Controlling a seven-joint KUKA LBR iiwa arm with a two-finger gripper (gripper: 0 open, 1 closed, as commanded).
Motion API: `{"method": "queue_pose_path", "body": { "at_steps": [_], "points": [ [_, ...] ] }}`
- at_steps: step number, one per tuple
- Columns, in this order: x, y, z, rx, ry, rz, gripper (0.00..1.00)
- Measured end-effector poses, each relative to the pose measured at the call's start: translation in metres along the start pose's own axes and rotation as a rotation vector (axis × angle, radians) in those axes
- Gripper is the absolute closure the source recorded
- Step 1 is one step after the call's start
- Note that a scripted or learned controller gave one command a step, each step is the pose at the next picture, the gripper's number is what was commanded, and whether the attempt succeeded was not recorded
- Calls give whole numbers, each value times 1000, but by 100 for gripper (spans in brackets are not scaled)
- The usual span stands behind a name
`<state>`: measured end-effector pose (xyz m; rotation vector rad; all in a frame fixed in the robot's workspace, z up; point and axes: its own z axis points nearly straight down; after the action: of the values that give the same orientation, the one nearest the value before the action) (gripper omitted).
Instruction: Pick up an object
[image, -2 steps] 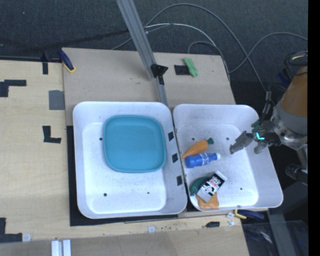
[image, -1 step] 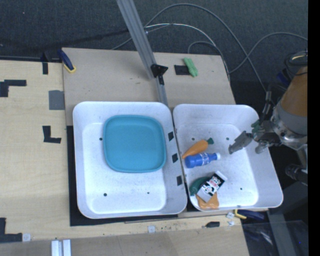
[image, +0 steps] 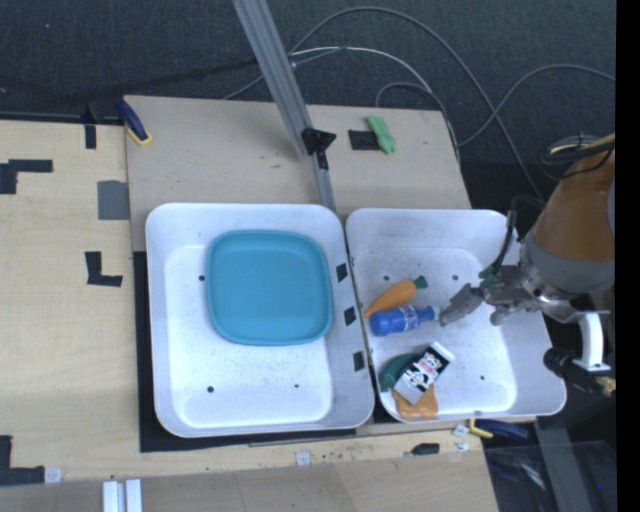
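Observation:
The right bin (image: 500, 225) holds an orange toy carrot (image: 392, 296) with a green top, and a blue bottle (image: 402, 320) lying just below it. Toward the bin's front lie a black-and-white packet (image: 424, 369), a dark green piece (image: 392, 367) and an orange piece (image: 418, 404). My gripper (image: 478, 310) hangs over the right half of this bin, to the right of the bottle's cap. It is open, with nothing between its fingers (image: 457, 304). The nearer finger ends a short way from the bottle.
The left bin (image: 170, 300) carries a teal square plate (image: 269, 286). A grey metal post (image: 290, 90) slants up behind the bins. A green block (image: 381, 134) and a yellow-blue clamp (image: 135, 124) lie on the board behind, and cables run at top right.

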<state>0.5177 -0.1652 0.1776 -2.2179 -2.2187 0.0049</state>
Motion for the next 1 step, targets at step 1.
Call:
{"method": "queue_pose_path", "body": {
  "at_steps": [1],
  "points": [
    [-2, -3, 43, -1, 0, 0, 0]
  ]
}}
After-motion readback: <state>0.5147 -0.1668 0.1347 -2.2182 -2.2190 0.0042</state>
